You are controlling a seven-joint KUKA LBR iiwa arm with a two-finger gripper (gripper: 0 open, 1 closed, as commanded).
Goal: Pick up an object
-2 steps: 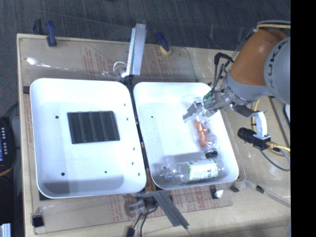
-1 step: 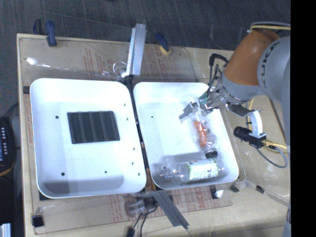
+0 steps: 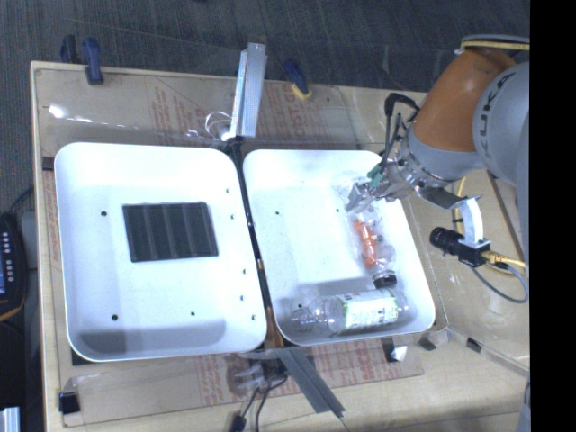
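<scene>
- The likeliest thing to pick is a small clear packet with an orange filling, lying in the right bin near its right wall, about midway along it.
- Its wrapper is transparent and crinkled, glinting; the upper end reaches up towards the jaws.
- Along the bin's near edge lies a clear plastic bottle with a pale label and a dark cap, on its side.
- The jaws are low over the right bin's far right corner, at the packet's upper end; whether they are spread or closed I cannot tell.
- My judgement: the reach is made, but nothing is visibly lifted, so grasp and raise are left.
- The left bin holds a dark ribbed slab at its middle.
</scene>
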